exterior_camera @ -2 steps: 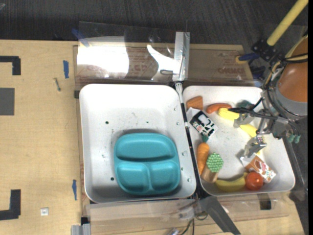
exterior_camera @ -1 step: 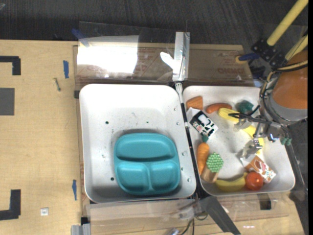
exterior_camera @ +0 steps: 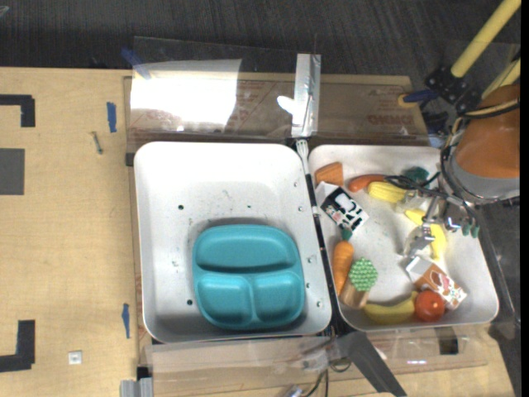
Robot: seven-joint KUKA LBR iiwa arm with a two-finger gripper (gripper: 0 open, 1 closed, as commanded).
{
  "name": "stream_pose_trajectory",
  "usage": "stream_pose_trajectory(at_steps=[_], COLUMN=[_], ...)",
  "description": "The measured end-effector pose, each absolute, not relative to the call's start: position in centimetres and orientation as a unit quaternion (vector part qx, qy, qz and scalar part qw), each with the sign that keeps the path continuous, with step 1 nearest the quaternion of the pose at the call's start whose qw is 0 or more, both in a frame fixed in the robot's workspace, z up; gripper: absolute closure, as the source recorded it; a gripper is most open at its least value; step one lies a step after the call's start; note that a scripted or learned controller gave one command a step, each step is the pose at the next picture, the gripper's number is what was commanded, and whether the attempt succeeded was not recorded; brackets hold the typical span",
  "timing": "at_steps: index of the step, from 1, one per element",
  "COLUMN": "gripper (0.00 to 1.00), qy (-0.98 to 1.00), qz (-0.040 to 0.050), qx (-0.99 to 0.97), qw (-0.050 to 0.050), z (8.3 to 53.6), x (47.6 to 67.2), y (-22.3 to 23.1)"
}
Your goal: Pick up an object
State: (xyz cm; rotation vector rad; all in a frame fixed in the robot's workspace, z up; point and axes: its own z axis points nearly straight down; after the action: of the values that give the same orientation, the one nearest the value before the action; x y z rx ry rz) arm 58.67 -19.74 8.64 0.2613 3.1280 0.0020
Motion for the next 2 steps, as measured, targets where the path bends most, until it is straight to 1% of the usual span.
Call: stream_pose_trajectory(at_steps=[1,2], gripper=[0.00,0.00], qy=[0.991,0.988], qz=[-0.0006,-0.0006], qx=[0.136,0.152], qw=[0.003,-0.009], z=[8.7,8.5], x=[57.2,62.4], y=[-17.8,-17.9])
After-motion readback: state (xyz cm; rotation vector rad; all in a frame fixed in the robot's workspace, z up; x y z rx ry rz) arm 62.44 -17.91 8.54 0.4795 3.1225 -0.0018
